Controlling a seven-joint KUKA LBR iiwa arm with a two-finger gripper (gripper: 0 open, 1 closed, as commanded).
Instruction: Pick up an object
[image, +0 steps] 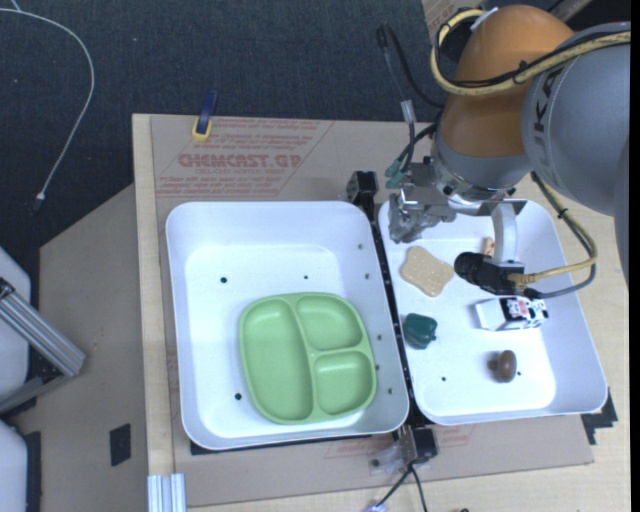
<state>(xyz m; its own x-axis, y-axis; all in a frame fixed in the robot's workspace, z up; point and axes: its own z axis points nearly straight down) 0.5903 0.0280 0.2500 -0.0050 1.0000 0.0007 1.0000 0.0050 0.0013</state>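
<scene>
Gripper (408, 222): positioned above right bin (560, 385), beside bread slice (426, 270); finger opening cannot be determined.
Left bin (200, 300): green tray (305, 355) contained.

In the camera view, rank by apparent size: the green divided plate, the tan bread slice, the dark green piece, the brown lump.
1. Green divided plastic plate
2. Tan bread slice
3. Dark green piece
4. Brown lump, only slightly smaller than the third, so unsure.
</scene>
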